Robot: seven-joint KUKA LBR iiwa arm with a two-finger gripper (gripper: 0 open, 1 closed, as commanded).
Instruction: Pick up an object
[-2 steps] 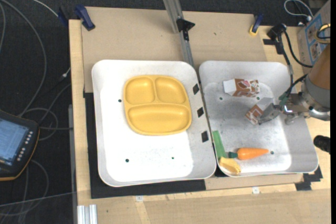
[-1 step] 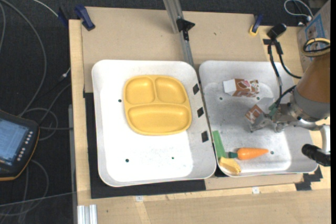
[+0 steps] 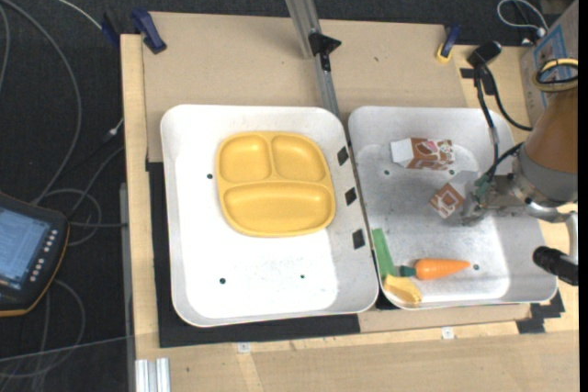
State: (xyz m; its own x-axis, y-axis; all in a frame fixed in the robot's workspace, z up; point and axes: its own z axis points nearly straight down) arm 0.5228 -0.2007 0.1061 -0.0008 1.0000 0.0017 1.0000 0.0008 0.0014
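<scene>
Currently my pincer point(image 3: 470, 203) sits low in the right-hand shallow white plastic bin point(image 3: 514, 285), just beside the small brown-and-white carton point(image 3: 447, 199) lying tilted on the bin floor. Whether the pincer is spread or pressed together I cannot tell, and I see nothing gripped.

Judgement on the step in hand: the tilted carton is the nearest candidate. To take it well, I would square the pincer across its flat faces, not its corners, and descend fully before closing, since a light box of that kind will likely skid on the smooth, speckled bin floor.

Other contents of the same bin: a second brown-and-white packet point(image 3: 422, 152) towards the far side, printed and boxy; an orange plastic toy carrot point(image 3: 442, 269) near the front, tapered and glossy (liable to roll); a green strip point(image 3: 380, 252) and a pale yellow scrap point(image 3: 404, 291) at the front-left corner.

The left bin point(image 3: 193, 289) holds a yellow three-compartment plastic tray point(image 3: 274, 182), smooth and rounded. Both bins rest on the plywood desk point(image 3: 239, 60).
</scene>
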